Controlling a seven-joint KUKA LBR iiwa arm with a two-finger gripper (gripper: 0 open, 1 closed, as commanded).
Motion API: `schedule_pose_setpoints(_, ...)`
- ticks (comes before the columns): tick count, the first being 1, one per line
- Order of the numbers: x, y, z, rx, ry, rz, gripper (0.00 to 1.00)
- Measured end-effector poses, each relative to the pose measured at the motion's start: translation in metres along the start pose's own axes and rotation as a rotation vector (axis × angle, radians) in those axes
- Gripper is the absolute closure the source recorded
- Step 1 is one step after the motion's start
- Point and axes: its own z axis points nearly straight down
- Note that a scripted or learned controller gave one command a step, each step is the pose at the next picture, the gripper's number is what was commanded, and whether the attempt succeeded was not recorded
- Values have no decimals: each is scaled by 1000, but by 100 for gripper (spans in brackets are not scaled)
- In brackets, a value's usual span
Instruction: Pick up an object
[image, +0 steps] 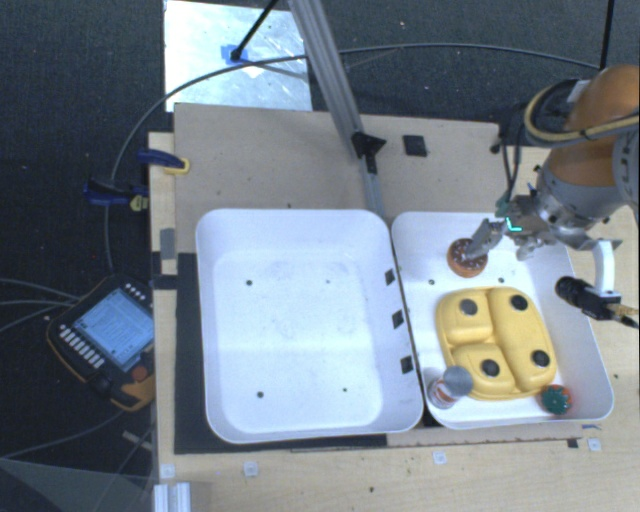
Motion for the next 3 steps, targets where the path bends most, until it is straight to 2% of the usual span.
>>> schedule_pose_setpoints(1,0,1,-2,-4,-1,0,0)
schedule_pose_setpoints(3,3,9,109,-5,-1,2,0)
